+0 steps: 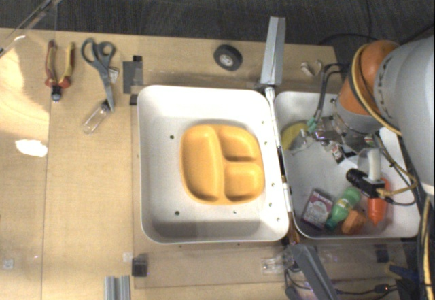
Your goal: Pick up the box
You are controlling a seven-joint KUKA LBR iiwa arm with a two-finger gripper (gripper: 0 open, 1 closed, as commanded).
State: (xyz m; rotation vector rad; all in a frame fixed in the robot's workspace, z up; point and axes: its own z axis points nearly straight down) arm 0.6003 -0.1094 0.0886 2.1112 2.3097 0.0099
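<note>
Your gripper is hanging over the upper part of the right bin, right of centre in the frame. From this angle you can't tell whether it's open or closed, and nothing shows in its grasp. Just to its left, a yellow thing lies against the bin's left wall. Above and to the right, the arm fills the upper right of the frame, with its orange band showing.

Now the box: it's small and dark, lying tilted in the lower left of that same bin, well below the gripper and apart from it. A green thing lies just beside it on the right, with an orange thing below that and a carrot further right.

Moving left, the left bin holds a yellow tray at its middle.

Out on the bench, a tape roll sits above the left bin, with scissors and pliers at upper left.
</note>
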